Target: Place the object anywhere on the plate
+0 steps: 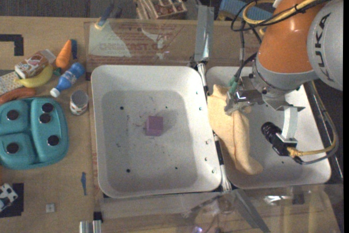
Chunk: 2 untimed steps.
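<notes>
Grey and orange arm (294,46) looming at three o'clock over right bin (319,172), gripper (240,100) on tan cloth (234,136), grip unclear, purple block (154,125) centred in left bin (109,84)

A small purple block (154,125) lies near the middle of the left white bin (109,82). In the right bin (319,172) a tan cloth (234,136) lies along the left wall. The grey and orange arm (292,52) hangs above this bin, with the gripper (240,100) over the cloth's upper part. On the desk (32,24), left of the bins, rests a teal tray (30,131).
</notes>
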{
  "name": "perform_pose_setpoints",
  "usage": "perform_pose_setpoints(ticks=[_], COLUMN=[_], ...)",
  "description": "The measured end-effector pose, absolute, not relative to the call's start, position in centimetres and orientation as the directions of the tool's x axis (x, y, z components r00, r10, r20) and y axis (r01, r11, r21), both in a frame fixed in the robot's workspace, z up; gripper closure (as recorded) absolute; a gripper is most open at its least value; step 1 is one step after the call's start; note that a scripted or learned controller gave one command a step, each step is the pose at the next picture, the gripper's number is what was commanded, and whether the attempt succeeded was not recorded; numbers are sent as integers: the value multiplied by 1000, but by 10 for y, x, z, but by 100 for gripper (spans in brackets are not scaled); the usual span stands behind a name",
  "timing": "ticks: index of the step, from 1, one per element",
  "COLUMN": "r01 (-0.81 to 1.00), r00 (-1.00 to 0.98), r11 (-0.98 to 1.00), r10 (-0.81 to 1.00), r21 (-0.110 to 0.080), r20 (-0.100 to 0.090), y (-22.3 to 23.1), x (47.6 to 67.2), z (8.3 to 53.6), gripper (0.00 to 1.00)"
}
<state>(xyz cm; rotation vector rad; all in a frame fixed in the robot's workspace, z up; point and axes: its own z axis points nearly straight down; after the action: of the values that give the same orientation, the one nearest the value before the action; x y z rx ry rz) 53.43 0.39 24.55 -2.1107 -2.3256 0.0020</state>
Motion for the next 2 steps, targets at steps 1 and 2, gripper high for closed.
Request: perform_pose_setpoints(ticks=[1, 2], r01=[1000, 1000], r00=[-2, 17], r11=[2, -17], r10=[1000, 1000], r21=[-1, -2], r20=[-1, 0], y=[46, -30], x=[566, 540], z=[200, 194], gripper=[100, 100])
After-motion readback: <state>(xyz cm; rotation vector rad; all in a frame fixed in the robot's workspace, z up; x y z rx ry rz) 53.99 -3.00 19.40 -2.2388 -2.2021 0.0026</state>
